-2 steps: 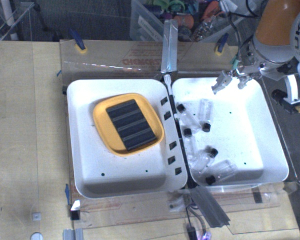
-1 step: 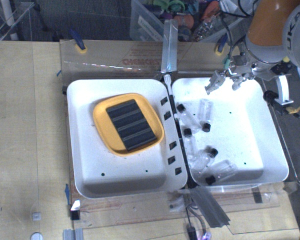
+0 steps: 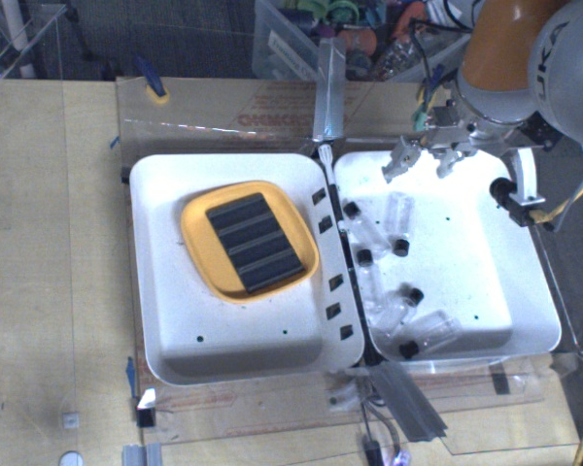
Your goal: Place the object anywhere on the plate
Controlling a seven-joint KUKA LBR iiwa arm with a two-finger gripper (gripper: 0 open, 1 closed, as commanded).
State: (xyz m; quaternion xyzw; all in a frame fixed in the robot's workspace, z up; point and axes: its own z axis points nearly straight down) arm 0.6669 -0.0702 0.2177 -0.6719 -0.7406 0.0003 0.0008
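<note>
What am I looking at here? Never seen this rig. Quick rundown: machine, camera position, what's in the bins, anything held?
One fixed camera sits above the bench and looks down at a slant. The machine is a grey robot arm with an orange band, reaching in from the picture's right. At its tip is a two-finger gripper, hanging open over the far edge of the right bin with nothing between its fingers.

Two shallow white bins sit side by side. The left bin holds a yellow plate with a dark ribbed rectangular block lying on it. The right bin holds several small clear vials with black caps, scattered toward its left side; their exact number is hard to tell.

Behind the bins stands a clear tub of colourful odds and ends.
</note>
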